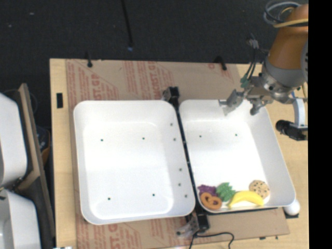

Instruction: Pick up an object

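Operator, starting at your near edge: the objects lie bunched in the near corner of the right bin [275,154], against its front wall. From left to right you have a pretzel [210,201], purple grapes [207,190] just behind it, a green leafy piece [225,191], a banana [246,198] and a cookie [259,189]. The pretzel, grapes and leafy piece touch one another; the banana lies just beside the leafy piece with the cookie at its far end.

The left bin [88,154] sits alongside, the two bins meeting at a black clamp [171,94] at the far end of their shared edge.

Farther back, the claw [243,104] hangs over the far edge of the right bin, its two fingers spread apart with nothing between them. From the claw, the objects lie at about 6 o'clock, well apart from it, across the bare floor of the bin. The arm [288,45] rises from the claw toward 2 o'clock.
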Robot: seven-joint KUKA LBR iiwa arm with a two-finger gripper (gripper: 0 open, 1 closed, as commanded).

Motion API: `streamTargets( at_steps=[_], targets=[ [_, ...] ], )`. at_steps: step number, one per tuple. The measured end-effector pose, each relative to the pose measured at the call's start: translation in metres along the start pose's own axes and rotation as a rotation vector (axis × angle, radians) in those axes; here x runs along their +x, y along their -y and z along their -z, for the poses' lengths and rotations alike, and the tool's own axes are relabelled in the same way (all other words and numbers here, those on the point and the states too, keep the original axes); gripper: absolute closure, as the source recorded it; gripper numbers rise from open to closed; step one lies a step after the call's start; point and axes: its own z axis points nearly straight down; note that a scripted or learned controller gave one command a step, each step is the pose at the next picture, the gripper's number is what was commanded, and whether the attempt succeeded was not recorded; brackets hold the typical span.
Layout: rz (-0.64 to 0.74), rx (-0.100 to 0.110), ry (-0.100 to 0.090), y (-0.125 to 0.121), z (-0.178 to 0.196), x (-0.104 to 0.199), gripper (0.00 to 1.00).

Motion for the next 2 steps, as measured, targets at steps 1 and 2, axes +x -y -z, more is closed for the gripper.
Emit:
streamTargets(
  at_steps=[1,2],
  targets=[
    [0.0,0.006,-0.001,0.071,-0.059,0.023,0.0],
    [-0.003,0.009,-0.001,0.067,-0.151,-0.017,0.0]
  ],
)
